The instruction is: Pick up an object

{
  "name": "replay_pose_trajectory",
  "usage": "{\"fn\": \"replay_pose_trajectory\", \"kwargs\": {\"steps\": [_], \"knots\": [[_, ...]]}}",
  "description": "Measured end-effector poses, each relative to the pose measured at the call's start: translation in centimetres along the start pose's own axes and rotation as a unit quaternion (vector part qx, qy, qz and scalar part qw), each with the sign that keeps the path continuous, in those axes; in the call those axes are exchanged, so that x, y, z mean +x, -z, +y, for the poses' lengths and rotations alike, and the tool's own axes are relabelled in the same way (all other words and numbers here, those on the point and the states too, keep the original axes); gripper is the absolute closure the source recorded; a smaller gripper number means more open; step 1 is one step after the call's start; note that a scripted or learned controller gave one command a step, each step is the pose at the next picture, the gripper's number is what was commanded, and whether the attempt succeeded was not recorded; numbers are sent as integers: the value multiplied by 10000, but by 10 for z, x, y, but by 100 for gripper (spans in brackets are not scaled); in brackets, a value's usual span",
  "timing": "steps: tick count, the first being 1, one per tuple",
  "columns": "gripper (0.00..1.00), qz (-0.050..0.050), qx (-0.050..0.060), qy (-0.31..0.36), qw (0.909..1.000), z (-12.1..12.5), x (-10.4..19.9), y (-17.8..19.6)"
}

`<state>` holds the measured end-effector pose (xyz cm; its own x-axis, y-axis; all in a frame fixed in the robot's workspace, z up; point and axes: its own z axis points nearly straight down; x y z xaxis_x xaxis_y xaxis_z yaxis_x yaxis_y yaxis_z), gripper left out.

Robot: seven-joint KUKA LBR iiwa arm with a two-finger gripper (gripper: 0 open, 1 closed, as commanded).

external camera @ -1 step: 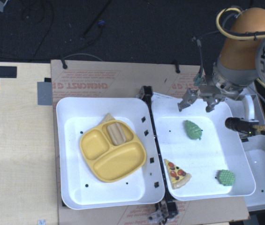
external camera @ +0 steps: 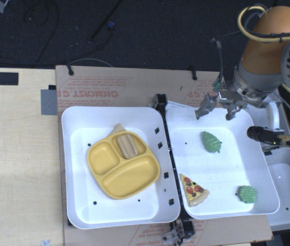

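- Jaws [external camera: 218, 109] spread open, two grey fingers splayed apart, nothing between them; they hang over the far rim of the right bin [external camera: 270, 188].
- Arm above the jaws: grey wrist, then the orange band [external camera: 273, 35], coming in from the right.
- Nearest item to the jaws: dark green leafy toy vegetable [external camera: 211, 141], just below them on the right bin floor, not touching them.
- Farther below and right of the jaws: small light green bumpy piece [external camera: 247, 193] in the bin's near right corner.
- Below and slightly left of the jaws: toy pizza slice [external camera: 193, 189], lying against the near left side of the right bin.
- Left of the jaws, across the black divider: left bin [external camera: 78, 199] with a yellow three-compartment plate [external camera: 121, 181]; a tan, sausage-like piece [external camera: 128, 145] lies in its upper compartment.
- Both bins sit on cardboard on the worktop [external camera: 16, 163].
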<state>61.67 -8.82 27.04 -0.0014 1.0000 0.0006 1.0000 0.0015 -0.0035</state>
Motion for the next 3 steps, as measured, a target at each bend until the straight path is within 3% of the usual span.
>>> {"fn": "replay_pose_trajectory", "kwargs": {"steps": [1, 3], "knots": [[0, 0, 15, -4, 10000, 3, -1, -63], [0, 0, 14, -11, 10000, 4, -1, -151]]}}
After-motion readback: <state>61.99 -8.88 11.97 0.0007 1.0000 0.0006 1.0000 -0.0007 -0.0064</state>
